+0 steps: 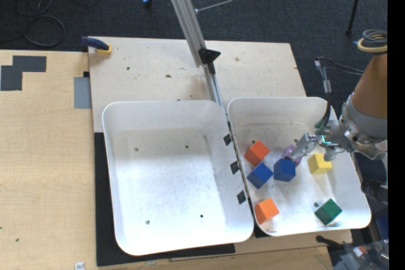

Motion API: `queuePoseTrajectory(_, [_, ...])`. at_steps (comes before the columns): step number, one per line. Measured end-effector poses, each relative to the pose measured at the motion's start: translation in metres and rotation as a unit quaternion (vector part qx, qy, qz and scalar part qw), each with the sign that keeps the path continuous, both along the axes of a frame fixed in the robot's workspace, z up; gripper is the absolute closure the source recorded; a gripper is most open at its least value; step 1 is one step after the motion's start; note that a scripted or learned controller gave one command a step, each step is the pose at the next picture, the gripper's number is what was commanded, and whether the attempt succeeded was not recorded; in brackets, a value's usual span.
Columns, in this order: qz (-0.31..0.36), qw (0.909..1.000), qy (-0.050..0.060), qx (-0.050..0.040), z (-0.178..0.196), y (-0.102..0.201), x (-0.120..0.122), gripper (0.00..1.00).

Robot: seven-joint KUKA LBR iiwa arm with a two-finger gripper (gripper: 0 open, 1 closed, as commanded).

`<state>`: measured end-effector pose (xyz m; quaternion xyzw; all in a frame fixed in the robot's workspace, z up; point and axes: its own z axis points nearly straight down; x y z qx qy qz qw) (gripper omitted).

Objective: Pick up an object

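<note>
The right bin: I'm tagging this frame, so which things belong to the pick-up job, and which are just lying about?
Job: right bin; orange cubes; blue cubes; yellow cube; green cube; end effector.

Lying about: left bin; clamp.

You've got a light wood bench w/ two white bins on it, left bin & right bin touching, plus a blue-yellow clamp at its far-left corner.

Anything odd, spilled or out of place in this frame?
Nothing stands out. All six small cubes sit inside the right white bin, none spilled; the end effector is low by the darker blue cube.
</note>
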<state>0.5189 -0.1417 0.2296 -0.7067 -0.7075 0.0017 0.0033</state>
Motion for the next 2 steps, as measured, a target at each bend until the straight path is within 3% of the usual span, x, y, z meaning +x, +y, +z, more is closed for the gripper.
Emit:
queuePoseTrajectory(1, [-0.002, 1.0000, -0.002, -0.0005, 0.002, -0.001, 0.001, 0.00])
queuePoseTrajectory(2, [-0.001, 1.0000, 0.001, 0.0003, -0.059, 0.007, 0.001, 0.00])
